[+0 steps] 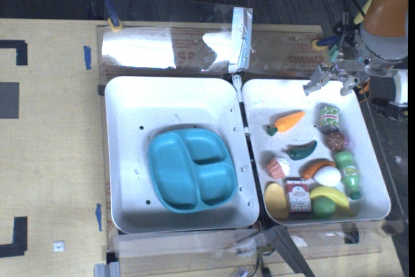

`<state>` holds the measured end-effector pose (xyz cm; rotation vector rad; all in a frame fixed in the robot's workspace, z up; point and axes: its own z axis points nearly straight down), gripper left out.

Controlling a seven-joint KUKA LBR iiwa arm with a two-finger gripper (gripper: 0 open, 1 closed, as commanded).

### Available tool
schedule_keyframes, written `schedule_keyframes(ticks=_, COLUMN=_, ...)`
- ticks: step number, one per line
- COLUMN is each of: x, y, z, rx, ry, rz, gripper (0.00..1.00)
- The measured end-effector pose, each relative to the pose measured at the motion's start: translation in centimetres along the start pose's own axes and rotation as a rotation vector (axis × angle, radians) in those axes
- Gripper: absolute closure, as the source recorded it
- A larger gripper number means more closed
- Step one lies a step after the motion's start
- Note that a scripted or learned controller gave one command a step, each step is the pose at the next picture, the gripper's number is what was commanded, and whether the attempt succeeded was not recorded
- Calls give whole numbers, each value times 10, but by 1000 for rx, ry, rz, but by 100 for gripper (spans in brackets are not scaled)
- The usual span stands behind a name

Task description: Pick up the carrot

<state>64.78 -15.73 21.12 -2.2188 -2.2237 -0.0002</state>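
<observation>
Lying in the right bin [373, 201] among toy foods, the carrot [287, 121] rests untouched; the tool [334, 82] hovers spread wide, holding nothing.

Both white bins [123, 139] look like smooth plastic, slight sheen. Blue tray [192, 168] plastic, satin finish. Carrot [287, 121] smooth, matt orange. Bench [52, 159] pale wood, matt. Clear sheet [175, 36] behind bins glossy, reflective.

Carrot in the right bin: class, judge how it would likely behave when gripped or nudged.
The carrot looks like smooth moulded plastic, so probably stiff, light and somewhat slippery. Its rounded, tapered body lies flat on the bin floor, so a nudge may roll or swing it.
</observation>
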Motion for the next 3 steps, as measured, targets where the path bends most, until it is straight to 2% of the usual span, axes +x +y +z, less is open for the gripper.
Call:
schedule_keyframes(ticks=1, x=30, y=-14, z=119, rx=0, ry=0, rz=-108, gripper=0)
schedule_keyframes(ticks=2, x=29, y=-12, z=106, rx=-7, ry=-2, rz=-108, gripper=100)
schedule_keyframes(ticks=3, x=113, y=-1, z=-30, rx=-9, ry=1, rz=91, gripper=100)
